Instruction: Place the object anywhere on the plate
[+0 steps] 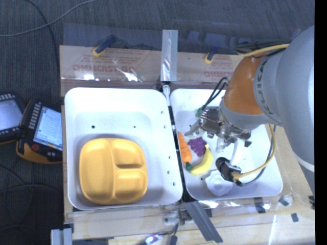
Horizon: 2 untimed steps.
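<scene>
You would have found the task hardly begun: the yellow plate (113, 169) sat bare in the left bin (102, 101), while the toy food lay in the right bin (271, 182), a banana (203, 164), a purple piece (197, 147) and a carrot (183, 146) crowded against its left wall. The pincer (220, 137) hung just beside them, and I cannot tell whether it gripped anything, since the arm's bulk hid it. Lifting and carrying remained.
</scene>
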Tool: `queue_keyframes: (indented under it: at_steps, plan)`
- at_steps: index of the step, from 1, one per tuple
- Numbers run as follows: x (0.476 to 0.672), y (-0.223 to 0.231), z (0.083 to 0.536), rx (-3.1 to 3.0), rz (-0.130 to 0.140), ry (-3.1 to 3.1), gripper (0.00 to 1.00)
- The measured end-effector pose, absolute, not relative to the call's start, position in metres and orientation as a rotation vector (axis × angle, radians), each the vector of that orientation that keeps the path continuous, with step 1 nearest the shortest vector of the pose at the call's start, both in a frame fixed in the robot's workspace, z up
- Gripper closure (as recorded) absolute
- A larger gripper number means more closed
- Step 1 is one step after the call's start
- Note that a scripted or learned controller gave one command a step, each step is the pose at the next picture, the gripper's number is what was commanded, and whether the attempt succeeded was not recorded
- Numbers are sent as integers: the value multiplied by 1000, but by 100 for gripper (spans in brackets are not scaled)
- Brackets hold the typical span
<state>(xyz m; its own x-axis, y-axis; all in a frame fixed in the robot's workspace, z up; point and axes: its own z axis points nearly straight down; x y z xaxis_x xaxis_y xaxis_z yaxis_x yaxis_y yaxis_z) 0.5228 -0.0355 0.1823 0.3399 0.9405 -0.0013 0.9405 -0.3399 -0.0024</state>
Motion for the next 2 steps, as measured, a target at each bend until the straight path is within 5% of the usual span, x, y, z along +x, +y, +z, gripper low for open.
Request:
queue_keyframes:
  at_steps: [1, 2]
  plan:
    - [562, -24, 182, -2588, 6, -1780, 0]
    - [562, -25, 190, -2594, 13, -1777, 100]
